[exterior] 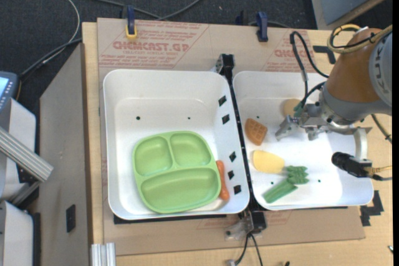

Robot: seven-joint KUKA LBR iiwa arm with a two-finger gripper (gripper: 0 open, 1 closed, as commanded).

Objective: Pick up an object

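Approach step, nothing gripped yet. Jaws [288, 129] low in right bin [324, 196], just right of waffle piece [255, 131]; spread or pressed together, cannot tell. Yellow piece [267, 162] and green veg [287, 182] below waffle piece. Next: centre over one, descend, close.

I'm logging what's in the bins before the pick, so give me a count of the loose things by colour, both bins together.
Green: 2, the divided plate and the leafy vegetable
Orange: 1, the carrot
Yellow: 1, the yellow piece
Brown: 1, the waffle
Tan: 1, the round piece by the gripper
Total: 6
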